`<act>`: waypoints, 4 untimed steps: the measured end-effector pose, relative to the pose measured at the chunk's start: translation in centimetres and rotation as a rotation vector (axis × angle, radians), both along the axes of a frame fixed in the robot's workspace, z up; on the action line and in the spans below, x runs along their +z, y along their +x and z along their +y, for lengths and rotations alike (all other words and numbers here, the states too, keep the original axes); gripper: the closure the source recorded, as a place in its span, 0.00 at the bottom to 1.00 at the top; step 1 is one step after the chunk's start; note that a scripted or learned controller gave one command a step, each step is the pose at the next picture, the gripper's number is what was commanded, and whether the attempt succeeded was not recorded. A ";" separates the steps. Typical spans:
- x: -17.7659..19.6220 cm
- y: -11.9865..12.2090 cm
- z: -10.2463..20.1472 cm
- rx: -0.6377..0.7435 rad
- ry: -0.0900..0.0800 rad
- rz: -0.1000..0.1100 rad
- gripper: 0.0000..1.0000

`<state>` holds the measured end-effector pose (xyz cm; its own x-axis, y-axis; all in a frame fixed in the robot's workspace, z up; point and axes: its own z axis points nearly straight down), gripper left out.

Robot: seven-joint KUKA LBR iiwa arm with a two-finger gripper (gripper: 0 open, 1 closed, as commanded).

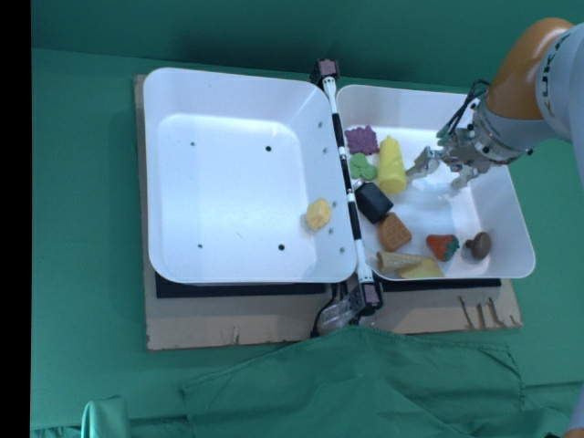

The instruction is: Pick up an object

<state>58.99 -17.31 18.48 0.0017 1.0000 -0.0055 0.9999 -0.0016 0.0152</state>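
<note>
My claw [444,167] hung over the right bin [511,235] at the right of the frame, fingers spread apart with nothing between them. The pick was not yet made: the yellow bottle [391,165] lay just left of the claw, the strawberry [443,246] and others lower in the bin, all ungrasped.

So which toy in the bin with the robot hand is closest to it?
The tall yellow bottle. It stands just left of the gripper; the other toys lie further off.
</note>
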 end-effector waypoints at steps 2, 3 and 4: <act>0.0 3.1 4.0 0.003 0.000 -0.001 0.00; 0.1 -3.1 5.4 -0.004 -0.001 -0.005 0.00; -0.1 6.4 5.8 0.002 0.001 0.000 0.00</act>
<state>65.35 -11.54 18.42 -0.0005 1.0000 -0.0048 0.9999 0.0006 0.0157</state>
